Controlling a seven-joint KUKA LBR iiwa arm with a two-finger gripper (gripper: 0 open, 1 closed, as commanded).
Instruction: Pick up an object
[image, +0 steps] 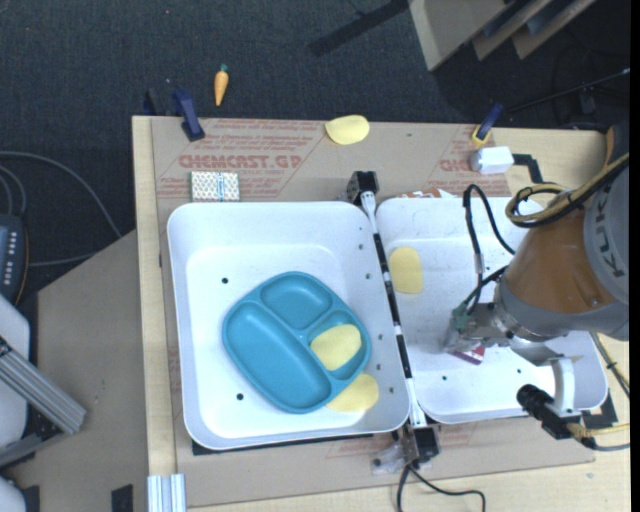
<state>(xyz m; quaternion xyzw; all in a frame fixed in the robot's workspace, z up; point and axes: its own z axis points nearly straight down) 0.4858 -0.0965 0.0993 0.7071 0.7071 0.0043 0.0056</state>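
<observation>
On the desk (250, 165) sit two shallow white bins side by side. Within the left bin (200, 250) lies a blue divided plate (280, 345) with a yellow lump (337, 345) resting in one of its small compartments, and a second yellow piece (355, 395) lies just beside the plate's lower edge, against the bin floor. The right bin (440, 395) holds a pale yellow piece (405, 270) near its left wall and a small reddish object (467, 350) on its floor. The claw (468, 335) is low over that reddish object, seemingly touching it; whether it grips or is released cannot be told from this angle. Beyond the bins, another yellow piece (347, 129) lies on the desk, and a small orange carrot toy (221, 84) lies on the dark floor. Black cables loop over the right bin beside the arm.
</observation>
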